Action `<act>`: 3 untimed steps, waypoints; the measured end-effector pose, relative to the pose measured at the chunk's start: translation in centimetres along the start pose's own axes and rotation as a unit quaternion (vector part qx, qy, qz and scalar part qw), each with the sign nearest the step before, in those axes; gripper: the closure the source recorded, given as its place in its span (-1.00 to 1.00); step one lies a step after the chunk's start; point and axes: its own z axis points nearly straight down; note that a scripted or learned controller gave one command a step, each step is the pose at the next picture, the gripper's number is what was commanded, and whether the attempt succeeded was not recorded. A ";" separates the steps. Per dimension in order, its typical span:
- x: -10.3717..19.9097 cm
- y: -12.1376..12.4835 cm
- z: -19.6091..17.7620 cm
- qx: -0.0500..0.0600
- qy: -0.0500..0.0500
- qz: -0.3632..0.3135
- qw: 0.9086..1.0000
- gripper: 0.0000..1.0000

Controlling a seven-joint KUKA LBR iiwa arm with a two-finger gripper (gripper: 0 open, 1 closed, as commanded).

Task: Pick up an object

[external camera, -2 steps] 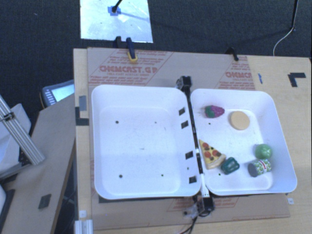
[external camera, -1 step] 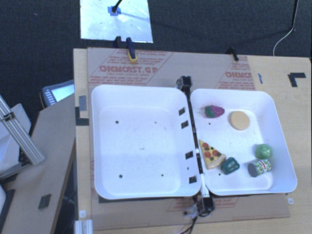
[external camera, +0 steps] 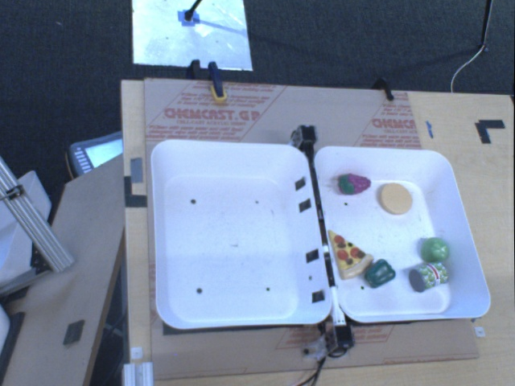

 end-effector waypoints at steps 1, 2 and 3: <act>0.0 0.0 0.1 0.001 0.000 -0.001 1.000 -1.00; 0.1 0.0 -1.2 -0.002 -0.001 -0.003 1.000 1.00; 0.0 0.0 -1.1 -0.001 -0.001 -0.004 1.000 -1.00</act>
